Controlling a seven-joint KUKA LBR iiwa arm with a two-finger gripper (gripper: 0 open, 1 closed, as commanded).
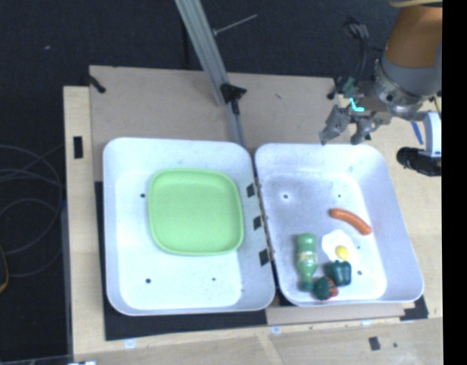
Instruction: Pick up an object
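Note:
The right bin (294, 166) holds an orange sausage (351, 220), a white fried egg with a yellow yolk (341, 248), a green bottle-shaped toy (306, 256) and a dark green and red pepper-like piece (331, 279), all grouped at its near right. My gripper (344, 131) hangs above the far right rim of that bin, well away from those things. Its two fingers stand apart with nothing between them.
The left bin (127, 166) carries a light green square plate (195, 211). A grey slanted pole (207, 48) rises behind the bins. A black divider with clips (258, 223) runs between the two bins.

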